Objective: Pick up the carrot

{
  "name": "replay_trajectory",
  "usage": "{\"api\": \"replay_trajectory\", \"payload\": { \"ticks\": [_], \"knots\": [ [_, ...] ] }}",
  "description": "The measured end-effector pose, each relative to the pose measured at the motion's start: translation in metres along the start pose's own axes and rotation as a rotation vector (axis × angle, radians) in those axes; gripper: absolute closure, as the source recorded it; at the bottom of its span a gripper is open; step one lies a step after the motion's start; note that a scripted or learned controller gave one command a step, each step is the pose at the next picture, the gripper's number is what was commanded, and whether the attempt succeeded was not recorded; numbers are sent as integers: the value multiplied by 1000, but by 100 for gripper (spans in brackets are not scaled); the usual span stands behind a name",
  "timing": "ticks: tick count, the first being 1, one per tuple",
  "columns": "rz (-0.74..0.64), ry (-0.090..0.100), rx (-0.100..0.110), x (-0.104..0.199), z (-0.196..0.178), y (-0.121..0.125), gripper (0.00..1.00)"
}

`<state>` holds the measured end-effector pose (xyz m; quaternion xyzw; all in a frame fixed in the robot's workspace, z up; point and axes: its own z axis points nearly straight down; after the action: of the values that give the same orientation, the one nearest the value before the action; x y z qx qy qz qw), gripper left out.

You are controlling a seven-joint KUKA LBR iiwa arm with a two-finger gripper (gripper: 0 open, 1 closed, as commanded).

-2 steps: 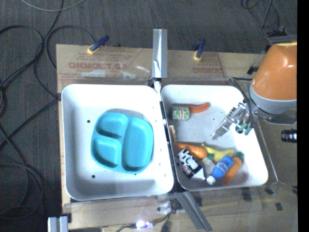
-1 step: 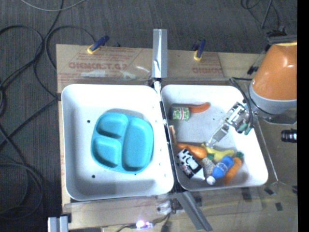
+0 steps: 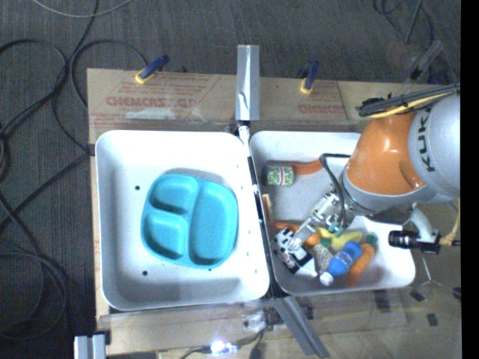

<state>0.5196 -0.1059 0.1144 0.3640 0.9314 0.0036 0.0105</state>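
My tool (image 3: 293, 247) hangs low over the cluttered right white bin (image 3: 299, 193), by the orange carrot (image 3: 308, 167) lying at its far wall; whether it grips anything, I cannot tell.

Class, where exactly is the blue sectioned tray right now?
In the camera view, the blue tray lies flat in the middle of the left white bin, across the divider from the right bin holding the cluttered objects.

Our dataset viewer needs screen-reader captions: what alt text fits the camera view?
A grey arm's claw reaches into the right white bin, above a pile of small toys including a blue plastic bottle. The left white bin holds a turquoise divided tray.
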Motion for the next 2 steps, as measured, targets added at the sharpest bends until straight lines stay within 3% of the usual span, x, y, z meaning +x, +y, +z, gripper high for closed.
{"api": "replay_trajectory", "payload": {
  "ticks": [1, 2],
  "knots": [
    [-44, 17, 13, -39, 0, 14, 0],
    [-98, -1, 7, 1, 24, -17, 0]
  ]
}}
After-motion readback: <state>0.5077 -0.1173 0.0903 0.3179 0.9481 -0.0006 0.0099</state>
